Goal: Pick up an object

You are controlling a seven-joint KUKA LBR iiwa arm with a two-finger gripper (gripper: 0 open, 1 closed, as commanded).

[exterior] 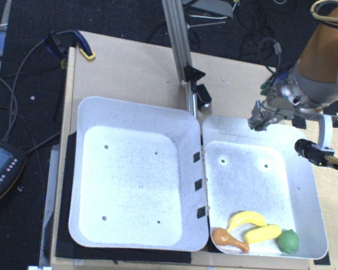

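While the grey two-finger pincer (pixel 260 123) hung above the far rim of the shallow white right-hand bin (pixel 301 176), the pickable things lay well apart from it at the near edge: a curved yellow plastic banana (pixel 247 219), a yellow oblong piece (pixel 263 233), a round green fruit (pixel 289 241) and an orange drumstick-shaped toy (pixel 229 239). A good attempt would travel to the green fruit, which stood freest. Whether the pincer was spread or closed I could not tell; it held nothing visible.

2 bins (pixel 91 110), 4 toy foods (pixel 248 220)
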